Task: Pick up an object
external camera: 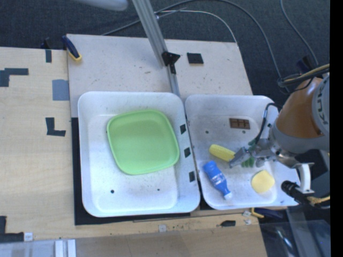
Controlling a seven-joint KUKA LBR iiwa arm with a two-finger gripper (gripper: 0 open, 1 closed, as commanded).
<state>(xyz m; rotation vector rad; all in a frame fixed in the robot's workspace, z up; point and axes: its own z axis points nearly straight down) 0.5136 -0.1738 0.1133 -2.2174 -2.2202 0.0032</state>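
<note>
I'm hovering the gripper [239, 160] in the right bin [214, 107] beside the corn cob [222, 152]; grip state—can't tell. Risk: fingers nudging the cob twd the blue bottle [216, 179], missing.

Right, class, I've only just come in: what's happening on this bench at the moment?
A grey and orange robot arm reaches in from the right over the right-hand bin. Its hand sits low in that bin, right beside a yellow corn cob and something small and green. A blue bottle and a yellow sponge-like piece lie nearby. The left bin holds a green plate. Nothing looks lifted yet.
</note>
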